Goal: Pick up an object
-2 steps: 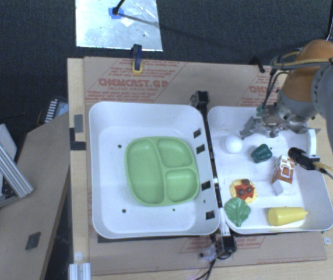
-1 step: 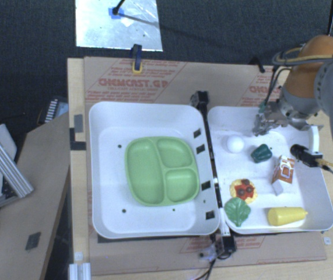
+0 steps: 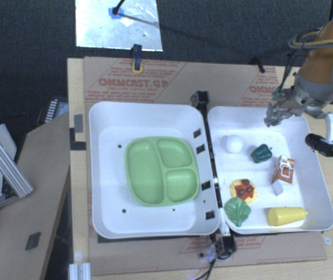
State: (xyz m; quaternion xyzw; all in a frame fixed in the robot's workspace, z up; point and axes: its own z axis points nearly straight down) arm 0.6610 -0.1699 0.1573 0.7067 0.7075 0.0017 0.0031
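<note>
On the left of the table (image 3: 79, 74), a white bin (image 3: 105, 156) holds a green divided plate (image 3: 160, 171) lying flat near its middle, with three compartments facing up.

Just to its right, touching along a dark central strip, sits the second white bin (image 3: 321, 197). In it, going left to right: a green leafy toy (image 3: 237, 211) lies at the near left corner, with a small round yellow piece with red spots (image 3: 243, 189) just beyond it. A white ball (image 3: 234, 144) rests farther back, near the left wall. A dark green pepper-like piece (image 3: 261, 153) lies to the right of the ball. A small orange and white carton (image 3: 282, 174) stands right of the pepper, and a yellow piece (image 3: 286, 216) lies at the near right.

The grey arm (image 3: 329, 57) comes in from the right, and its hand (image 3: 276, 114) hangs above the far right corner of this bin, clear of all the objects. Whether its tips are apart or together I cannot tell.
</note>
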